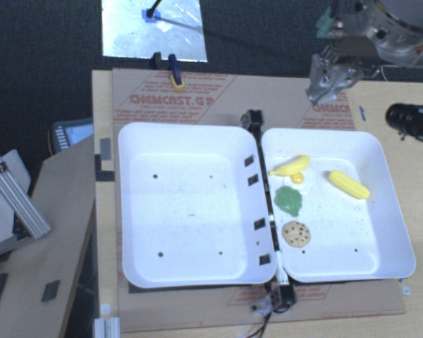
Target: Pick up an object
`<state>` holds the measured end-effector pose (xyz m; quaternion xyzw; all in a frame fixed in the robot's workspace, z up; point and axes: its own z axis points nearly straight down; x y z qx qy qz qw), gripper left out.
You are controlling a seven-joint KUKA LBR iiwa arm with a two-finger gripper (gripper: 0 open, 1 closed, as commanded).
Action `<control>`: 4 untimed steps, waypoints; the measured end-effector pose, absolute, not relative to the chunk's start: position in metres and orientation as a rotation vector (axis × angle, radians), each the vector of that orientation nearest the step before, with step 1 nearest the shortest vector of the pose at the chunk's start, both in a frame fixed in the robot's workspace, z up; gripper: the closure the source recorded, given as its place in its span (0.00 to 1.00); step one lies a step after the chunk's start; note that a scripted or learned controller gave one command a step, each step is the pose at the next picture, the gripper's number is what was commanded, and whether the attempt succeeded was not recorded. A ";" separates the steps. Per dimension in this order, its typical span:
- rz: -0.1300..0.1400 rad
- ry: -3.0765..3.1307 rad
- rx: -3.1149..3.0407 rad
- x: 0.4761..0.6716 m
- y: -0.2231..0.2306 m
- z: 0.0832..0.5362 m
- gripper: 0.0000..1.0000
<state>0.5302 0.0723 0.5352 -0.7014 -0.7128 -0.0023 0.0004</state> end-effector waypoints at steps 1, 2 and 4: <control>-0.005 -2.232 -2.209 0.529 0.132 0.535 1.00; 0.016 -2.227 -2.207 0.500 0.173 0.411 1.00; -0.013 -2.231 -2.214 0.513 0.199 0.538 1.00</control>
